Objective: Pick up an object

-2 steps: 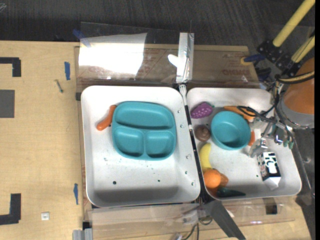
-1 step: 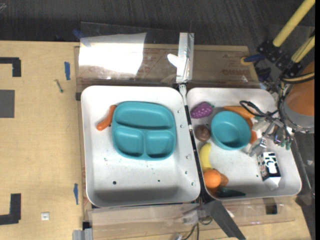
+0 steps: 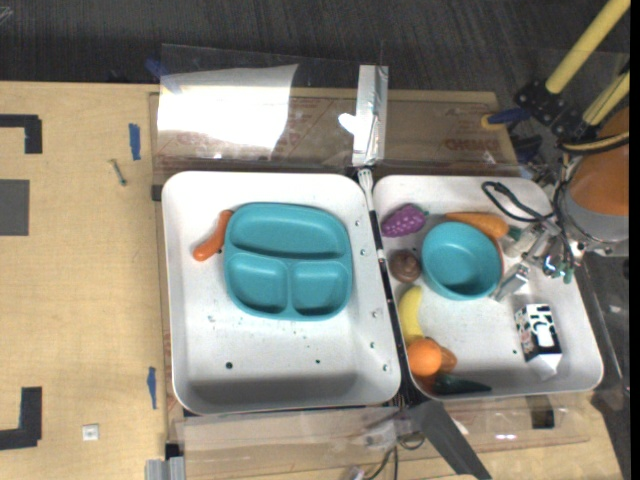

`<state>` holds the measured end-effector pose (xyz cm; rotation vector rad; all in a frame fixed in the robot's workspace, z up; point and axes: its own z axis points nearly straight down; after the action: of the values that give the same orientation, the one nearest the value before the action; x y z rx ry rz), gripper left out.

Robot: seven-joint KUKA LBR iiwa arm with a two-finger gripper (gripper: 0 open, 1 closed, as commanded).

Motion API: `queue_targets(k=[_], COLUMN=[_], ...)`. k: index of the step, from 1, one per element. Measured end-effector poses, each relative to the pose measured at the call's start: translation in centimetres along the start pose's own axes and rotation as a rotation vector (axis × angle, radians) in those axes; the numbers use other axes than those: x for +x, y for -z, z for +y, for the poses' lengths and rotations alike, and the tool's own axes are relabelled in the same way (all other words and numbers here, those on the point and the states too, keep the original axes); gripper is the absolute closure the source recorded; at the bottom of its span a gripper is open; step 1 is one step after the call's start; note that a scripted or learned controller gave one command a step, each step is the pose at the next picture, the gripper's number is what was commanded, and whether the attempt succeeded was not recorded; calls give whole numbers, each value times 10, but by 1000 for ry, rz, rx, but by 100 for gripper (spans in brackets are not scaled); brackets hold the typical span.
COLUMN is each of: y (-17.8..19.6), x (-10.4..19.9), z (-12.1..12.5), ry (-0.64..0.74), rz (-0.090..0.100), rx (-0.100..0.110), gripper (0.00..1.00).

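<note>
Several small toy foods crowd the right bin (image 3: 585,353), and any of them would do for the pick. A teal bowl (image 3: 460,258) sits near the bin's middle; around it lie a purple grape bunch (image 3: 404,220) at ten o'clock, a carrot (image 3: 478,224) at twelve, a brown round piece (image 3: 405,264) at nine, a banana (image 3: 410,313) at seven, and an orange (image 3: 424,356) further toward six. A black-and-white box (image 3: 538,330) lies at four o'clock.

The gripper (image 3: 535,258) hangs at the bowl's three o'clock, just beside its rim, with nothing visible between its metal parts. Whether it is spread or closed I cannot tell; the tangle of cables and brackets blurs it.

All of these look like light, hollow plastic, stiff and smooth, so slipping seems the main risk. The bowl is probably best pinched across its thin rim. The banana and carrot likely take a squeeze across their narrow middle; the orange may roll away.

The left bin (image 3: 185,298) holds a teal divided tray (image 3: 288,258) and an orange sausage-shaped piece (image 3: 210,240) at its nine o'clock.
</note>
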<state>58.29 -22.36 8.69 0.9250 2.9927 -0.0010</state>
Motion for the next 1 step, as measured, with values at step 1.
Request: queue_targets(k=[1], y=[0], x=[2], z=[31], ry=[-155], rz=[1], rx=[1], gripper=[0])
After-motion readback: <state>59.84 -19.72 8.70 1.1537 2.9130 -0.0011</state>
